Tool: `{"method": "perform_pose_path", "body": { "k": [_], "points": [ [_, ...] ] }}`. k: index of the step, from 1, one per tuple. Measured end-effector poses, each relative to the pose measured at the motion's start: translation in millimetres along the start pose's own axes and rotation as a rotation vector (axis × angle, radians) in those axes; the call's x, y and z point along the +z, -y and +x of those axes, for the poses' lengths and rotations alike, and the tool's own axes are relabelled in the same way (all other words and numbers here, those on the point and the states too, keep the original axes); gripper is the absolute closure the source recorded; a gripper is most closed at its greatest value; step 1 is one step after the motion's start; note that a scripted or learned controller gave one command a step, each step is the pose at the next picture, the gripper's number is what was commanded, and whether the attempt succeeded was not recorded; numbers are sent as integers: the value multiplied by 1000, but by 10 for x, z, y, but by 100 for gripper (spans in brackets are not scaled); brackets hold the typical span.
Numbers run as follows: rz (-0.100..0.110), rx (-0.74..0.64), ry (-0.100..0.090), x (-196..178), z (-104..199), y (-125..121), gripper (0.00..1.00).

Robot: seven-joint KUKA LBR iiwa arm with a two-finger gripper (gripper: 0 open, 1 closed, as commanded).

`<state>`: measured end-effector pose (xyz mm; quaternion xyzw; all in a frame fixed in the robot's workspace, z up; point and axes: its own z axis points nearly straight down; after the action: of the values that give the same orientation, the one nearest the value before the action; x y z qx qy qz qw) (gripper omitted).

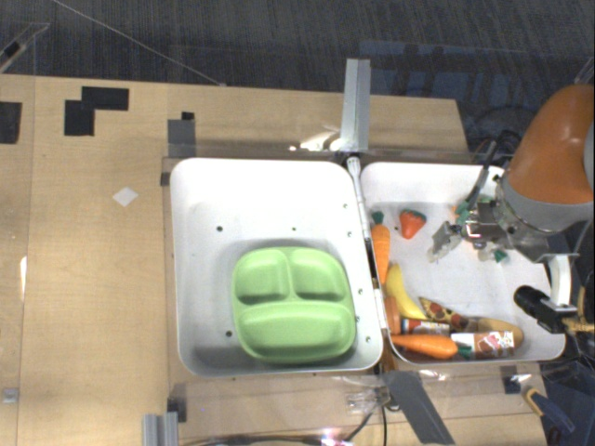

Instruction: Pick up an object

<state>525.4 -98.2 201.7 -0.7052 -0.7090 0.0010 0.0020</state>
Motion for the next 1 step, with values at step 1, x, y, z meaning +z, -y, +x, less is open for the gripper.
{"method": "perform_pose_path", "body": {
  "k": [1],
  "points": [
    [-2, 2, 0, 642, -18, -707, 0]
  ]
}}
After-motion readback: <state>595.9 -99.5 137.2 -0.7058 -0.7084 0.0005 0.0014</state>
